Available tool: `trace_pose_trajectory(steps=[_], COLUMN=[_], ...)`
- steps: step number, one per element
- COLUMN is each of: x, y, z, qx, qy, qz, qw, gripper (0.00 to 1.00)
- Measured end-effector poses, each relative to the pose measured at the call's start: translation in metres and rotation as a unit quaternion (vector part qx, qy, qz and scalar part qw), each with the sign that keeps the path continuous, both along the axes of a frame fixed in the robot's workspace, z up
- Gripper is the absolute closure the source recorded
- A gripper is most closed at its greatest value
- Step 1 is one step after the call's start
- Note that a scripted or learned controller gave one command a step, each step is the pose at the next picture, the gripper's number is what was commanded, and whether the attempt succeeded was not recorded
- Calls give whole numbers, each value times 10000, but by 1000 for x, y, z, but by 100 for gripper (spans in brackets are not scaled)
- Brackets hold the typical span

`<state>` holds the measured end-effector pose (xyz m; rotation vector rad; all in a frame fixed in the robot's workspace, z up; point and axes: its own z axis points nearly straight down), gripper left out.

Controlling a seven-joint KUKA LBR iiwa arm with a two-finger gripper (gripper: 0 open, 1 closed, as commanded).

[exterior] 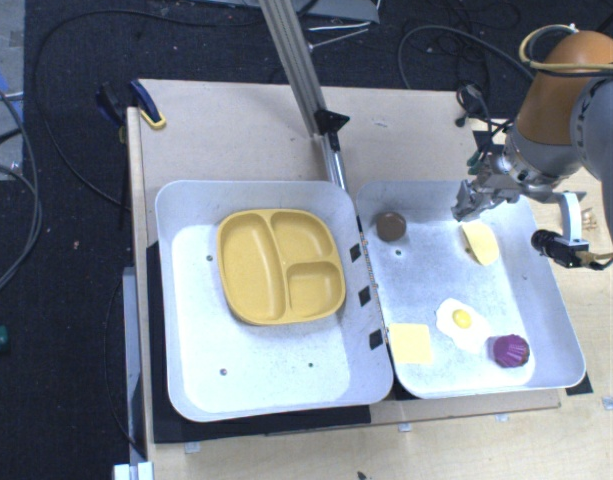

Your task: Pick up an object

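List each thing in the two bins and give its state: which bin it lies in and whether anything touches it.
Yellow divided plate: left bin, nothing in it.
Brown round piece: right bin, alone.
Pale yellow wedge: right bin, just below the gripper.
Yellow square slice: right bin, flat.
Fried egg: right bin, flat.
Purple piece: right bin, beside the egg.

- Left shallow plastic bin (pixel 186 368): white, faint dark speckling on the floor.
- Right shallow plastic bin (pixel 546 308): same white.
- Three-compartment plastic plate (pixel 281 266): mustard yellow throughout.
- Small round puck (pixel 390 227): brown.
- Flat square slice (pixel 410 344): pale yellow.
- Curved wedge piece (pixel 480 242): pale yellow, lighter at one edge.
- Toy fried egg (pixel 461 324): white with a yellow yolk.
- Ribbed round toy (pixel 509 350): purple.
- Arm (pixel 576 98): grey, orange band above the wrist; tool (pixel 474 203) grey metal.
- Flat wooden bench (pixel 226 133): light tan.
- Floor (pixel 66 58): black, with black cables.
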<state>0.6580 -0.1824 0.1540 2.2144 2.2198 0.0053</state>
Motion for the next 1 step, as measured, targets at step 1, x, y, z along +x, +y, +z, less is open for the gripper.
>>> trace_pose_trajectory(steps=[1], x=[-3], y=[-2], z=[45], qx=[1], qy=[3], qz=[-9], qw=[10000], gripper=[100])
